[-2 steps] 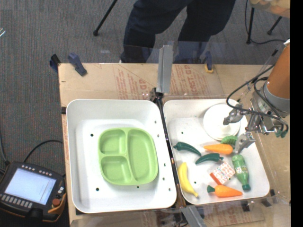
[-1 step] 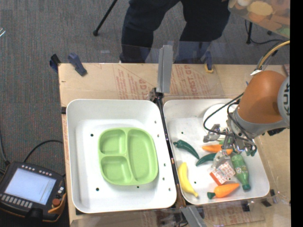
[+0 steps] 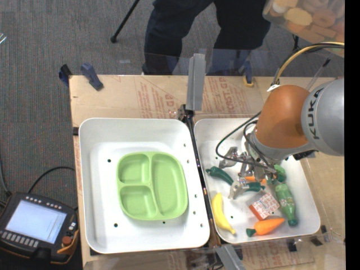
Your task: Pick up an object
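My gripper (image 3: 242, 189) hangs low over the middle of the right bin (image 3: 313, 204), open, with nothing between its fingers. A dark green pepper-like toy (image 3: 219, 175) lies just to its left. A small orange piece (image 3: 257, 180) sits close on its right. Below the gripper and to the right lie a red-and-white box (image 3: 264, 207), a green bottle (image 3: 286, 202) and an orange carrot (image 3: 266, 226). A yellow banana (image 3: 221, 213) rests by the bin's left wall. Another green item (image 3: 279, 174) is partly hidden under the wrist.
The left bin (image 3: 95, 145) holds a light green divided plate (image 3: 152, 185). A grey upright post (image 3: 196, 89) stands at the back between the bins. The arm's orange band (image 3: 284, 117) and cables cover the right bin's far side. A person stands behind the bench.
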Controlling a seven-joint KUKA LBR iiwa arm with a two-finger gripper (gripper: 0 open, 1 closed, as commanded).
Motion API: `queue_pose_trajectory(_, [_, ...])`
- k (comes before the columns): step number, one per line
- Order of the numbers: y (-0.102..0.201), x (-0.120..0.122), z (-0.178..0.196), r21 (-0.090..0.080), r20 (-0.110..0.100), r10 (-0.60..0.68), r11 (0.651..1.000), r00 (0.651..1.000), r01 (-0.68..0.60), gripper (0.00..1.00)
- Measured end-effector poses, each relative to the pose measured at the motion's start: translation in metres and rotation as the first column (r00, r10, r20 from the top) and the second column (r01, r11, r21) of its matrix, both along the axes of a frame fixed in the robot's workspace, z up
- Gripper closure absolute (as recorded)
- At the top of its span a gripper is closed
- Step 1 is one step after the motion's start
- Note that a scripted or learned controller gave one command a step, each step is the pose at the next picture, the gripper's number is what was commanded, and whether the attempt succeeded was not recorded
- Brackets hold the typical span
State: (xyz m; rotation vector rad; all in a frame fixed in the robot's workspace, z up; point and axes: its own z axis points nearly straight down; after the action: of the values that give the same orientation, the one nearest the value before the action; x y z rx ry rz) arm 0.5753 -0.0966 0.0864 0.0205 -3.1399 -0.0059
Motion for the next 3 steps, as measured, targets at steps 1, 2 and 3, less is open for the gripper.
queue_pose_trajectory(1, [-0.005,-0.076,0.0,-0.002,-0.002,-0.014,1.0,1.0,0.014,0.0])
queue_pose_trajectory(2, [0.0,-0.023,0.001,-0.002,0.002,0.118,0.993,0.993,-0.118,0.0])
queue_pose_trajectory(3, [0.011,0.039,0.002,-0.003,0.006,0.155,0.988,0.988,-0.155,0.0])
